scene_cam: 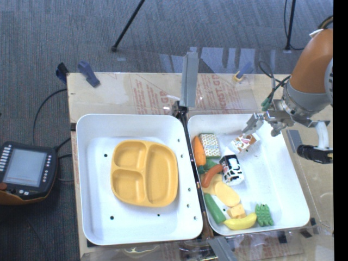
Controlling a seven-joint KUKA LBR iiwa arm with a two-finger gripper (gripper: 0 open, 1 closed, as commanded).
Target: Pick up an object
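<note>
Hovering at the two o'clock corner of the right shallow white bin (288,162), the two-finger gripper (265,122) had its fingers spread, likely readying a descent onto the small red-and-white carton (244,142) just below at seven o'clock, untouched.

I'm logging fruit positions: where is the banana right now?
The banana lies in the right bin, at its near edge, just left of the green toy and below the yellow wedge.
</note>
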